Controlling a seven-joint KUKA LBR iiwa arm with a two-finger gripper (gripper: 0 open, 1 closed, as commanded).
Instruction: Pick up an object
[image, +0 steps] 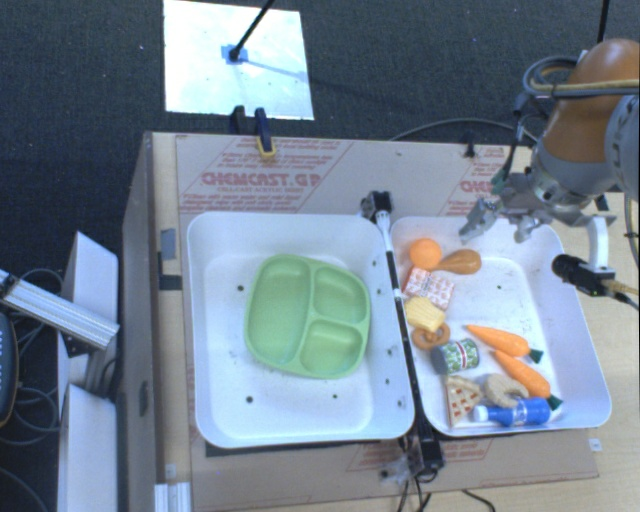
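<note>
Hovered open-fingered, gripper (498, 222) above right bin (585, 345) rim; risked closing on nothing, perhaps nudging the pear-like toy (461, 262) aside.

The grey arm with its orange band enters from the upper right, wrist bent downward. Its hand (497, 220) hangs with both fingers spread apart, seemingly with nothing between them, though the tips look blurred.

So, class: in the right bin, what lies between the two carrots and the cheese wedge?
In the camera view, the green-labelled can lies between the carrots and the cheese wedge.
</note>
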